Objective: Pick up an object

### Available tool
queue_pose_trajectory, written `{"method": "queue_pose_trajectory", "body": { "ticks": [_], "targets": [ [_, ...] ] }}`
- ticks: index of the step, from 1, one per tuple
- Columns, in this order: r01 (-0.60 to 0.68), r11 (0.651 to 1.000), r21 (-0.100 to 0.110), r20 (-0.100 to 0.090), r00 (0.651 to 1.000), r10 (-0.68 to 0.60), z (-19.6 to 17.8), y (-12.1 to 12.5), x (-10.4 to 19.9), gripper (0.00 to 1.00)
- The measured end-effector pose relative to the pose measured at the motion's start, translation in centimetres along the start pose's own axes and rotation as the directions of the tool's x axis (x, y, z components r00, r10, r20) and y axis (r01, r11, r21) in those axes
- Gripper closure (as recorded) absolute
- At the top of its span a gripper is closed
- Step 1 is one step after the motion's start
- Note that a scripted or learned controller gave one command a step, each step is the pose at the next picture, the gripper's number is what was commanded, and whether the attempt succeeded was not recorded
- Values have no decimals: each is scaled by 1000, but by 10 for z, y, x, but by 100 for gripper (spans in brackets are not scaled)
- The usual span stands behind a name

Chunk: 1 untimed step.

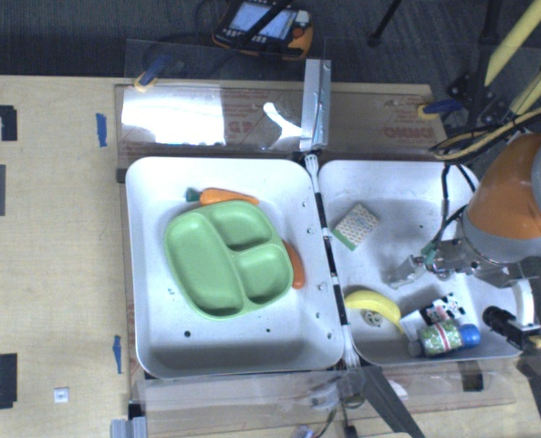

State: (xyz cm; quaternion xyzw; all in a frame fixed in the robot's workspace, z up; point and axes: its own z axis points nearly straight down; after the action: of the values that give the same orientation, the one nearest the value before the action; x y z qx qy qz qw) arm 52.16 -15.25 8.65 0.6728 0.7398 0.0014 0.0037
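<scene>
Nothing has been lifted yet: the gripper hangs low over the right bin, its fingers apparently spread with nothing between them. The candidates all lie on the bin floor — a banana nearest, a small bottle and a green-patterned packet — so the grasp itself remains to be made.

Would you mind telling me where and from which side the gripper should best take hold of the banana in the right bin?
Probably across the banana's thick middle, coming straight down from above: it lies flat, and the bin's dividing wall crowds its left end.
</scene>
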Motion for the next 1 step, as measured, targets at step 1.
{"method": "queue_pose_trajectory", "body": {
  "ticks": [1],
  "targets": [
    [-160, 987, 4, -2, 987, 160, 2, 122, 47, 0]
  ]
}}
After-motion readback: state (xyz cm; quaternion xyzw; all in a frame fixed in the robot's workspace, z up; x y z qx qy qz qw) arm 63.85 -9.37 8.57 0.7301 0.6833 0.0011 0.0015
